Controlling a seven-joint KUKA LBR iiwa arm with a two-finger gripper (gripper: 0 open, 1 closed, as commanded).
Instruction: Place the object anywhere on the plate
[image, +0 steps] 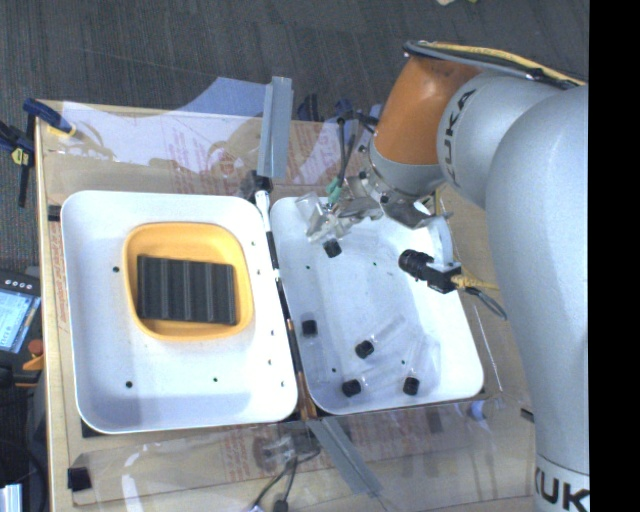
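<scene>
While my pincer (335, 222) hangs low over the far end of the right bin (452, 375), I cannot tell what it pinches. A small dark piece (331, 248) sits just under it. More small black pieces (364, 349) lie near the front of this smooth white bin. The plate (188, 238) is yellow with round corners and a dark ribbed middle, in the left bin (100, 370). I think a tiny hard piece could slip out or bounce off.
</scene>
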